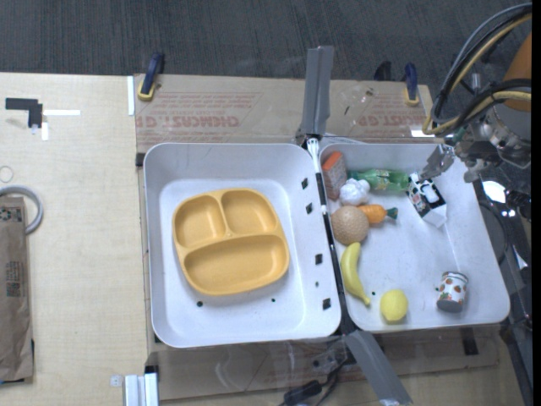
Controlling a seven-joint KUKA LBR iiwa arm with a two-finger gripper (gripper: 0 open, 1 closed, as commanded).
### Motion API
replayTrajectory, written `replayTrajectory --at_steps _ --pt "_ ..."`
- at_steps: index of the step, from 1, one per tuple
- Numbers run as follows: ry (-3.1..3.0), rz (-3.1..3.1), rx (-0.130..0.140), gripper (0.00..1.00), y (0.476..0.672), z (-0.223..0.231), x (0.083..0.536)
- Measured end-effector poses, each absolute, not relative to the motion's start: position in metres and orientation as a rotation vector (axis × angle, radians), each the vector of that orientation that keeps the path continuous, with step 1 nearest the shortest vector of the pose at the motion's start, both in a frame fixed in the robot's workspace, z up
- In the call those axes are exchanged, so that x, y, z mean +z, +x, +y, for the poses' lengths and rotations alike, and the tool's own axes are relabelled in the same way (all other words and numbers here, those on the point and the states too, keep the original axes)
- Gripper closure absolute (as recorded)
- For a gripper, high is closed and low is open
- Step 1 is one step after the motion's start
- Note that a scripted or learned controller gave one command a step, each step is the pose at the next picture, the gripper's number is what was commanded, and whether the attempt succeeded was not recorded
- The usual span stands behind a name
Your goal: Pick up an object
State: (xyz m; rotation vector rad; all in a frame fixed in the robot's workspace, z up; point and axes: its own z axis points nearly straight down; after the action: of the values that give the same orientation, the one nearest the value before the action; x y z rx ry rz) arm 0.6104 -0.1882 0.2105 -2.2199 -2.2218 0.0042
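The gripper (441, 161) stood over the far right corner of the right bin (473, 311); whether it was open or closed could not be told. Nearest it, just below and to the left, lay a small black-and-white carton (425, 198), tilted. Along the bin's left side lay a smooth yellow banana (352, 272), long axis running near to far, beside a round tan fruit (349, 224). A lemon (393, 305) and a printed cup (452, 292) sat nearer. A yellow divided plate (230, 240) occupied the left bin (161, 252).
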Motion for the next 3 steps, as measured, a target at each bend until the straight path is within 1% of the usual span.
replayTrajectory --at_steps 1,2,3 --pt "-2.149 -2.292 0.004 0.00 0.616 -0.182 0.283" --pt "-2.002 -2.426 0.000 0.00 0.657 -0.143 0.107" --pt "-2.004 -2.425 0.009 1.00 0.656 -0.147 0.118"
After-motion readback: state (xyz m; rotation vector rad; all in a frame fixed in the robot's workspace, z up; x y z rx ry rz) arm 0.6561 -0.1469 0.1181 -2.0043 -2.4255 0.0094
